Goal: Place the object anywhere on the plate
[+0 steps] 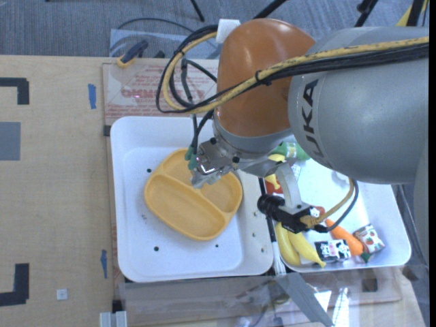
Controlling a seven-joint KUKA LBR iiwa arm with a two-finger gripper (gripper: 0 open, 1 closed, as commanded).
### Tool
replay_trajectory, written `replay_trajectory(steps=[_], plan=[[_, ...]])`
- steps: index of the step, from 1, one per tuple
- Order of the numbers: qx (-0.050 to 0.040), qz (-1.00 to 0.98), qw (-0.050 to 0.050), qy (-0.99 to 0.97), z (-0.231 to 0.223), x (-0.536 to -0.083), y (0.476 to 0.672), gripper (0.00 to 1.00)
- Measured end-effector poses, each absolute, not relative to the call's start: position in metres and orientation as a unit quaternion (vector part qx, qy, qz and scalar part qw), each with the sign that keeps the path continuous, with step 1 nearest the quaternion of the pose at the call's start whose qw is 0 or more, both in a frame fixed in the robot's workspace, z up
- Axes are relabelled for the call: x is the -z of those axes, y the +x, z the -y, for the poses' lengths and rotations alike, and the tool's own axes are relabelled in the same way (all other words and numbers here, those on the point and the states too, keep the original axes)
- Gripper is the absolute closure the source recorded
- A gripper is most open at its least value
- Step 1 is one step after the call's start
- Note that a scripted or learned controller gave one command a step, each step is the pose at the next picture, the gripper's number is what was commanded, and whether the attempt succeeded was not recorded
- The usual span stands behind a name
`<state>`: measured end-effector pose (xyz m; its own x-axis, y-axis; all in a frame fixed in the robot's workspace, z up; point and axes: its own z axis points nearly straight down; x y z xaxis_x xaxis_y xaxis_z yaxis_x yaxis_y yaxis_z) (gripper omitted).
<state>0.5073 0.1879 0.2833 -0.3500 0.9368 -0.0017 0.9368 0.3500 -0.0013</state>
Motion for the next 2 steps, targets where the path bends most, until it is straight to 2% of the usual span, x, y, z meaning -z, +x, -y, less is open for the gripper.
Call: replay_trajectory(steps=[1,2], plan=[[0.0023,-0.872,-0.002,0.49,-0.2135,-0.2381,0.4799,1.0],[0.0031,-0.871,-0.002,0.491,-0.2132,-0.2454,0.4815,1.0]])
